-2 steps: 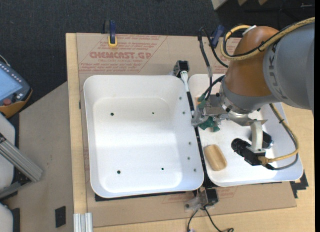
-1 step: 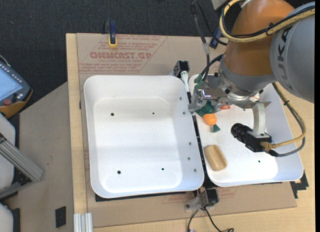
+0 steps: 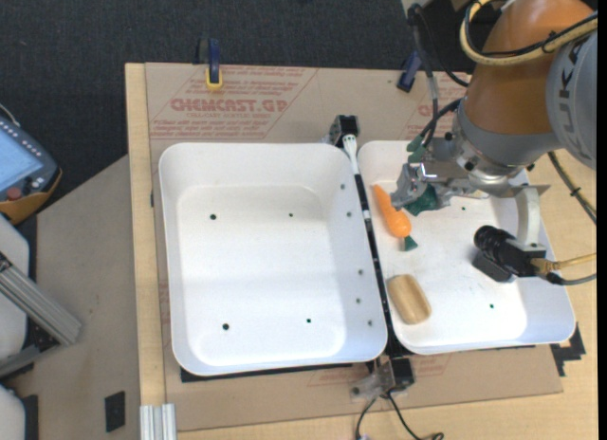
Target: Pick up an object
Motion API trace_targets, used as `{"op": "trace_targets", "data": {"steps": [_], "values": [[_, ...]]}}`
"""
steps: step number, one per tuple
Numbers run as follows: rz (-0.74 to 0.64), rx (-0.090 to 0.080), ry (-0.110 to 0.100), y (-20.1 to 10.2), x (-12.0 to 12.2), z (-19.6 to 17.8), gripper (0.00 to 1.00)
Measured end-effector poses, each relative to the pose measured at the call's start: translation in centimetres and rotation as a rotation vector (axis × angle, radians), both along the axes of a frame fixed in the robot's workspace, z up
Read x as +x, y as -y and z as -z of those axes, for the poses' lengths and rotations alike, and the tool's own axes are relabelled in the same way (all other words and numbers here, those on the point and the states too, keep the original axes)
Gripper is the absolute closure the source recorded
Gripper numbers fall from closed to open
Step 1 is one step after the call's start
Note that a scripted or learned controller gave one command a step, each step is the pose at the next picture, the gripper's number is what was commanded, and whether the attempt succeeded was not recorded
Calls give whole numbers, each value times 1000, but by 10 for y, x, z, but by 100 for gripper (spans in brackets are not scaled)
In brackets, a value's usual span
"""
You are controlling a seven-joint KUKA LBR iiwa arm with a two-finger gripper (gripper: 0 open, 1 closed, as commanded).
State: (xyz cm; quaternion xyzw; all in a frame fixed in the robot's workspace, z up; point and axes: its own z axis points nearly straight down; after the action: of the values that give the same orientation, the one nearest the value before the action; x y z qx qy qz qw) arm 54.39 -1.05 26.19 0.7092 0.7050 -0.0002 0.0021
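End effector [image 3: 413,193] sits low in right bin [image 3: 536,320]; carrot [image 3: 392,212] just beside it.

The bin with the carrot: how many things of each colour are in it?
Orange: 1, the carrot
Tan: 1, the bread roll
Dark green: 1, a small thing beside the carrot
Total: 3
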Motion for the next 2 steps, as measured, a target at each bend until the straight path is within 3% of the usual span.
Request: {"op": "trace_targets", "data": {"steps": [1,2], "values": [[-11,5,-7,-48,-34,-3,100],[-12,6,8,-87,-27,-87,100]]}}
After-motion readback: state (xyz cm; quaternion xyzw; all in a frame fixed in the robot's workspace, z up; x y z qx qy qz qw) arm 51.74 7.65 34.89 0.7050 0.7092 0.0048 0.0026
